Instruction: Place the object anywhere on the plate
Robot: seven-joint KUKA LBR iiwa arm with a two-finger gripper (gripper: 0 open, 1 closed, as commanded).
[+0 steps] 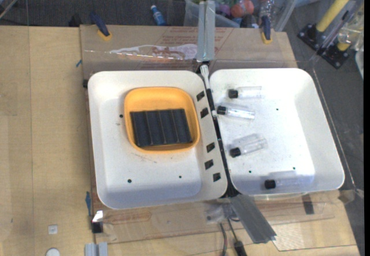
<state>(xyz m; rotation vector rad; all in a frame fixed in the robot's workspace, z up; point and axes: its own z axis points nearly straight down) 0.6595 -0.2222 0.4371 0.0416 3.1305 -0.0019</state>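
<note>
Nearest camera: clear plastic vial with black cap, lying against front wall of right white bin. Three more clear black-capped vials scattered flat further back. Orange square plate in left white bin, black ribbed block covering its middle. Pincer state: cannot tell. Risks: round vials roll or slip under pinch; front vial crowded by wall; released vial may roll off block.

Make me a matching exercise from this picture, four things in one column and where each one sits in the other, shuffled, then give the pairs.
Things:
1. orange plate
2. ridged black block
3. top clear tube
4. bottom clear tube

Places:
A. right bin, front edge
B. on the plate
C. right bin, rear area
D. in the left bin

Pairs: 1-D, 2-B, 3-C, 4-A
</note>
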